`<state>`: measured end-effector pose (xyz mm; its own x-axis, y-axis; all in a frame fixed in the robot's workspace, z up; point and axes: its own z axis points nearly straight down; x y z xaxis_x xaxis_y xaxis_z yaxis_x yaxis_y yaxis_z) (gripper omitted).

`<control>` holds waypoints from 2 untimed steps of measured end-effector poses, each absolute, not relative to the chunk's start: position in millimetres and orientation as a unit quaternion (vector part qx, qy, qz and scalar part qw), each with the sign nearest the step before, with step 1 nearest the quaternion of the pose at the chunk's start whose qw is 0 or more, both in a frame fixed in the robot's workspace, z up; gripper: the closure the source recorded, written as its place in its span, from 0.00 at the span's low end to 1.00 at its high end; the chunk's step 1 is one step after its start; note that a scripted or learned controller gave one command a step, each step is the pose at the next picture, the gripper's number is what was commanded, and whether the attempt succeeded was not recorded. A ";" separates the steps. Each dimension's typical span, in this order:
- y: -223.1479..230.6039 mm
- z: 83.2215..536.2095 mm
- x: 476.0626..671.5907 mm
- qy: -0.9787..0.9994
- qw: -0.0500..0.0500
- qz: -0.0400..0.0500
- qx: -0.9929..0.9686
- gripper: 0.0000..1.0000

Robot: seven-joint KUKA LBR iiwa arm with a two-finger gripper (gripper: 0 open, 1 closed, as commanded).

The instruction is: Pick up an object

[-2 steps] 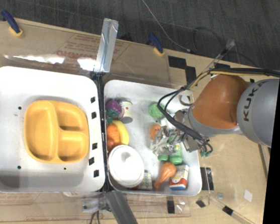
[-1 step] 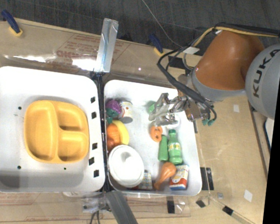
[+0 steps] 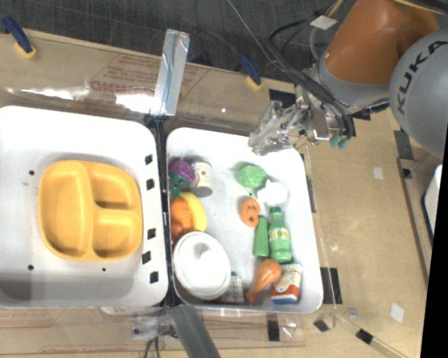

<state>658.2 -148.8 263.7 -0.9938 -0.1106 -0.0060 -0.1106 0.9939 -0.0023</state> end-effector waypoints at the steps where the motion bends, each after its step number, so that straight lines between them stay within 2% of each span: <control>1: -148.2 275.1 659.3 0.998 0.005 -0.002 -0.057 1.00; 2: -147.6 286.6 660.5 0.998 0.007 -0.003 -0.058 1.00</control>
